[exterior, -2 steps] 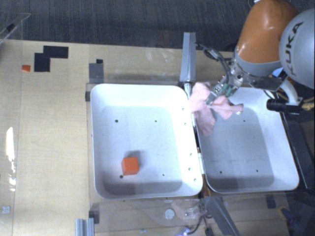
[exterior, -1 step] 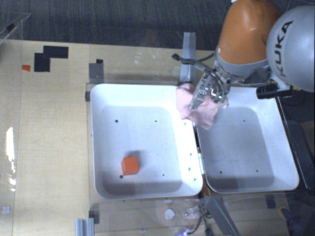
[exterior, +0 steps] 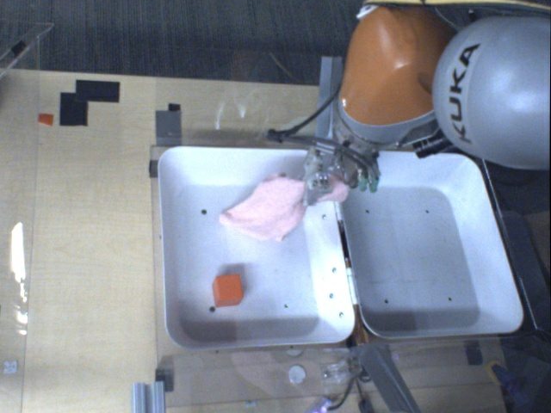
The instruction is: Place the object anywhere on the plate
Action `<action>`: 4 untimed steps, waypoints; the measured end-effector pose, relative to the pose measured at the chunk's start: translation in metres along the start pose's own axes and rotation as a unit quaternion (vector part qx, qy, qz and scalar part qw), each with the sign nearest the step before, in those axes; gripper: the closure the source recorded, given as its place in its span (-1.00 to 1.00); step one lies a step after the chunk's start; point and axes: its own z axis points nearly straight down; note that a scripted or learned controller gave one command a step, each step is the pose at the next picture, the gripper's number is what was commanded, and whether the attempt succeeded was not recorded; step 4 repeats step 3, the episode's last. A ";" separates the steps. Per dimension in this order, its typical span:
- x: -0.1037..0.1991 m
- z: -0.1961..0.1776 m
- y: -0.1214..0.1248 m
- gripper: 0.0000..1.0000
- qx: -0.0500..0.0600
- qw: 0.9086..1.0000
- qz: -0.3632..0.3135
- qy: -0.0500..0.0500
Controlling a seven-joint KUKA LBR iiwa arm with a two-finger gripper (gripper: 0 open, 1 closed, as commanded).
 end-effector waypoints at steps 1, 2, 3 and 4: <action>0.024 -0.003 0.047 1.00 0.000 1.000 0.000 0.001; 0.035 0.004 0.097 1.00 0.000 1.000 -0.001 0.002; 0.035 0.004 0.097 -1.00 0.000 1.000 -0.001 0.002; 0.035 0.004 0.097 -1.00 0.000 1.000 -0.001 0.002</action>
